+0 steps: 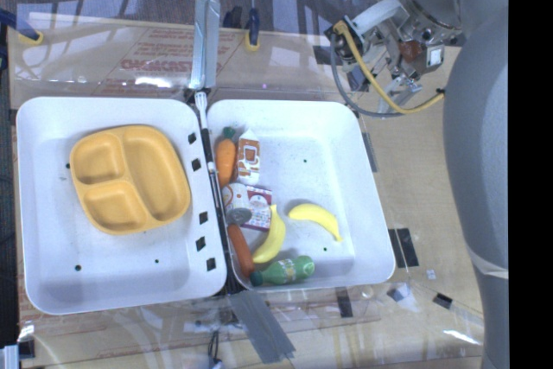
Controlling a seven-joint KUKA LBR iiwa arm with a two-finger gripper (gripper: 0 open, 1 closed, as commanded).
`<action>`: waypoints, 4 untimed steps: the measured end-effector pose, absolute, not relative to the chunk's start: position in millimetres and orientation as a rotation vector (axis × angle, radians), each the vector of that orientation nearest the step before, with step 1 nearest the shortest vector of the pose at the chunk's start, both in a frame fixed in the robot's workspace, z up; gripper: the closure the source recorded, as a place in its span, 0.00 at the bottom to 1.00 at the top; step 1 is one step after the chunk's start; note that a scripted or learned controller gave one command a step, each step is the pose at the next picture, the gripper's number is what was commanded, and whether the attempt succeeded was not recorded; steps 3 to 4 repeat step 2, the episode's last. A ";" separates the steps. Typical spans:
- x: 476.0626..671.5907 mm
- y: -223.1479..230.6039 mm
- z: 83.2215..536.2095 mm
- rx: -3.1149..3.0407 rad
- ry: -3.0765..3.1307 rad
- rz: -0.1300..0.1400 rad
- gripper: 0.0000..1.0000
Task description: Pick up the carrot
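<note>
The desk [415, 186] carried two white bins side by side. The carrot [225, 161] lay in the right bin [346, 186], along its left wall, just beside a small carton [249, 160]. The hand [399, 56] hung beyond that bin's far right corner; I cannot tell its grip.

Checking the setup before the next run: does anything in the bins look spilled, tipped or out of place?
Nothing looks spilled or damaged. The green bottle lies on its side at the right bin's near edge, and every item there crowds its left wall, including two carrots. The yellow tray sits slightly askew in the left bin.
</note>
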State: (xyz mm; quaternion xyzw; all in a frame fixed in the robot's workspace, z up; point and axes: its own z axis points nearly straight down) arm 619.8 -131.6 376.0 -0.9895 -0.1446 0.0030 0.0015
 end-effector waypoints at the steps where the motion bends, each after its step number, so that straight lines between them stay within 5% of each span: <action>1: 608.2 -46.2 292.8 -3.118 -0.368 0.011 0.00; 2: 583.6 27.6 188.3 -3.114 -0.405 0.014 0.00; 4: 583.6 27.6 188.3 -3.114 -0.405 0.014 0.00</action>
